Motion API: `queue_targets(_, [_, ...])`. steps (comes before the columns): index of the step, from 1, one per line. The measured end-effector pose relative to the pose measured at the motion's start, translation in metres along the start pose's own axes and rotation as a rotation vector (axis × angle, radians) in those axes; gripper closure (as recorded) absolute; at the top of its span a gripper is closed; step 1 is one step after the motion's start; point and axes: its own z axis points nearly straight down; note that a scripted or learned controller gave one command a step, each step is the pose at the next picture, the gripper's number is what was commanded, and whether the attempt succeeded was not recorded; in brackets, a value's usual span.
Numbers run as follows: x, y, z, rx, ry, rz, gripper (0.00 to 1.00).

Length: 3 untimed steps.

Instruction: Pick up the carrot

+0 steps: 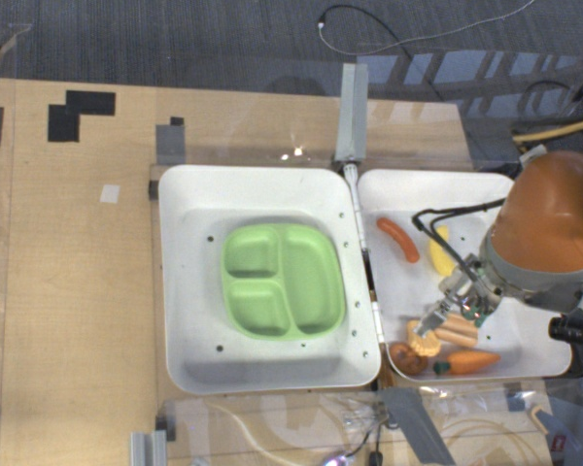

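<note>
The carrot (474, 361), orange with a small green stub at its left end, lies flat along the front wall of the right bin (398, 187). My gripper (433, 324) hangs low over the front part of that bin, just above and to the left of the carrot. It points down toward a tan bread-like piece (456, 333) and a brown round item (408, 358). The carrot lies apart from the gripper. The arm's orange band (549, 212) covers the bin's right side.
A red sausage (398, 240) and a yellow piece (437, 252) lie further back in the right bin. The left bin (189, 260) holds a green divided plate (283, 280). A black cable (447, 223) loops above the gripper.
</note>
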Motion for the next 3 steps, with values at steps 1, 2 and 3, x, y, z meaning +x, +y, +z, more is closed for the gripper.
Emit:
queue_targets(1, [-0.009, -0.005, 0.052, -0.006, -0.003, -0.163, 0.00])
queue_targets(2, [-0.011, -0.003, 0.039, -0.011, -0.011, -0.159, 1.00])
queue_targets(3, [-0.003, 0.054, -0.136, -0.002, -0.003, 0.185, 1.00])
